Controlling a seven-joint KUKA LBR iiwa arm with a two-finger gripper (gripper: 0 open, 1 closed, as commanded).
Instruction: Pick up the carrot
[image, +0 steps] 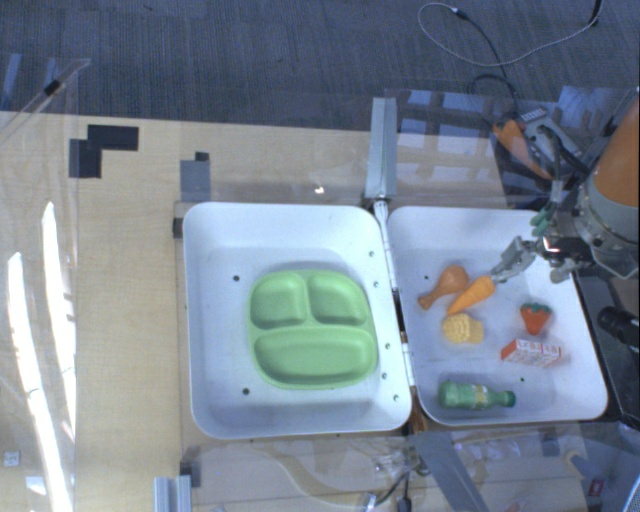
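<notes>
We find the carrot (473, 294) in the right bin (590, 405), lying flat on the white floor and slanting from lower left to upper right. Its thick end points toward the tool (512, 262), which sits right at that upper end. We can make out pale fingers spread a little there, with nothing between them; whether they touch the carrot's tip we cannot tell.

We judge the carrot to be a light plastic toy, stiff and smooth, so it should not crush but may slide or roll out of a loose pinch. Because it tapers, a grip near the thin end would likely squirt it away. We would take it across the thicker half, with the fingers closing across its width, not along its length.

Just beside its lower left end lies a drumstick (443, 286), close enough to get nudged, and a corn piece (463, 328) sits just below. A strawberry (536, 317), a small carton (532, 351) and a green bottle (477, 396) lie farther off toward the bin's lower right.

The left bin (215, 300) holds a green divided plate (312, 329), well apart from all this. Both bins rest on the pale wooden table (120, 300).
</notes>
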